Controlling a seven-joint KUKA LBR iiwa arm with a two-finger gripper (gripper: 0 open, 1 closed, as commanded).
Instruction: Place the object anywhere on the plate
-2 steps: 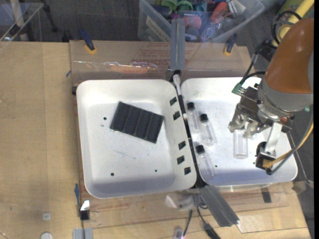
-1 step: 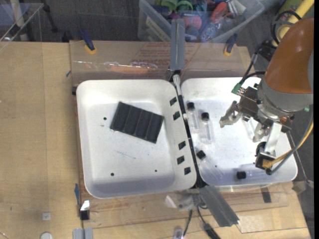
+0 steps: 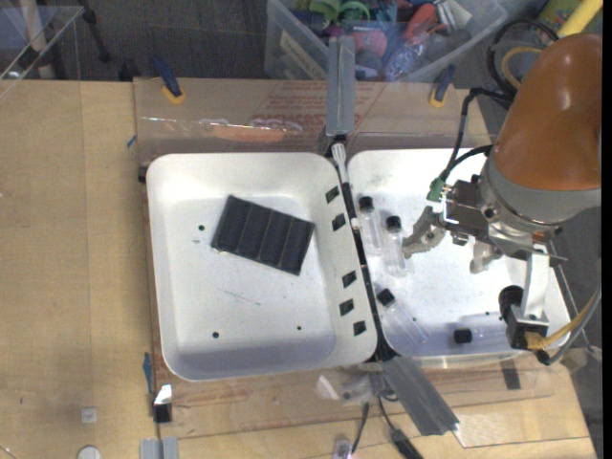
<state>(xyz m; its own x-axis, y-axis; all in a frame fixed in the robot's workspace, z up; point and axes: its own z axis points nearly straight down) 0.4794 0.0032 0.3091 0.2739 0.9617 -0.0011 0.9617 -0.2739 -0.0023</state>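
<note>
A dark ribbed rectangular plate (image 3: 263, 234) is seen lying flat in the left bin (image 3: 182, 333), its long axis running from upper left to lower right. The gripper (image 3: 449, 245) is held over the right bin (image 3: 430, 352); whether its fingers are open cannot be told.

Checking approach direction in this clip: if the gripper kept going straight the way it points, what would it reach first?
The gripper points down into the right bin, so it would probably meet that bin's white floor first. Depth is unclear from this slanted view.
</note>
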